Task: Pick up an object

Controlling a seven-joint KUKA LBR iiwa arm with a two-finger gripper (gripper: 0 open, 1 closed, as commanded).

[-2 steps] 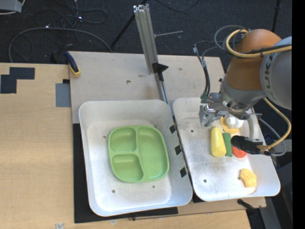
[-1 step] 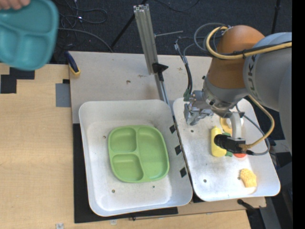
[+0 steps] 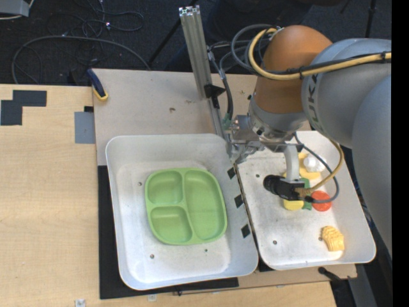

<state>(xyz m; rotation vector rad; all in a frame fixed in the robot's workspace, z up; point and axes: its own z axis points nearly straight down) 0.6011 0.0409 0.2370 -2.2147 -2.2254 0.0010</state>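
Nearest to me, in the near right corner of the right bin (image 3: pixel 281 238), lies a small yellow ridged toy (image 3: pixel 332 238), on its own and well apart from everything else in there. The left bin (image 3: pixel 128 261) sits just beside it, their inner edges touching, and holds a green divided plate (image 3: pixel 186 205) lying flat near its middle, three compartments facing up.

Further back in the right bin I see a small cluster of pieces towards the right wall: a red piece (image 3: pixel 321 201), a yellow piece (image 3: pixel 293 204) just left of it, and a white piece (image 3: pixel 310 164) a little beyond them. They are close together, and I cannot make out exactly which ones touch.

Beyond that, the gripper (image 3: pixel 238 152) hangs at the far left corner of the right bin, right by the seam between the two bins. It holds nothing I can see, and I cannot tell from this angle how wide it is set. It is near the cluster but not on it, and well apart from the ridged toy. The grey arm (image 3: pixel 358 101) with its orange band (image 3: pixel 294 50) comes in over the far right of that bin.

At the back, a metal post (image 3: pixel 193 50) stands on the counter (image 3: pixel 147 101), and a blue and yellow handle (image 3: pixel 98 86) lies at its far left corner. Dark cables (image 3: pixel 77 18) trail over the floor behind.
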